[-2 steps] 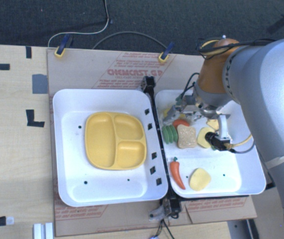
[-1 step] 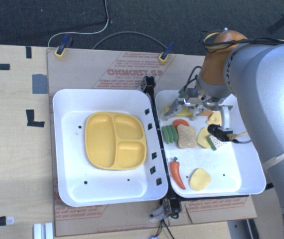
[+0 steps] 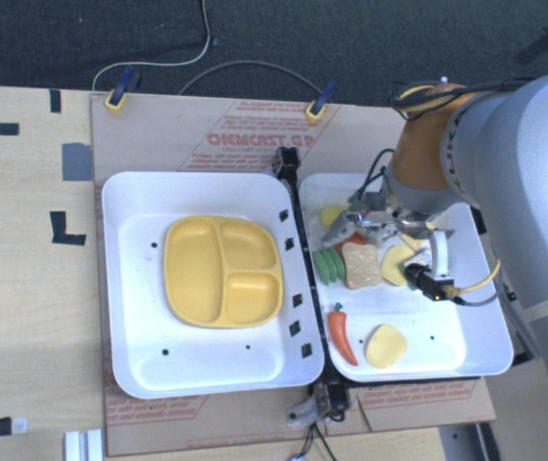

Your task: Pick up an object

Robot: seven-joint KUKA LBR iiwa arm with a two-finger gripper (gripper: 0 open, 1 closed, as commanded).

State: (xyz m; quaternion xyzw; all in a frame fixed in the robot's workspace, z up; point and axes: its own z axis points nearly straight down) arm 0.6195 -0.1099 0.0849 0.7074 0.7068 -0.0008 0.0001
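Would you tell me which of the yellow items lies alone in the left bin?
The yellow divided plate; the other yellow pieces sit in the right bin.

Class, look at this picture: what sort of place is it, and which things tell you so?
Probably a robot lab test bench: a robot arm reaches over two white bins, which hold a yellow divided plate and toy food such as a carrot.
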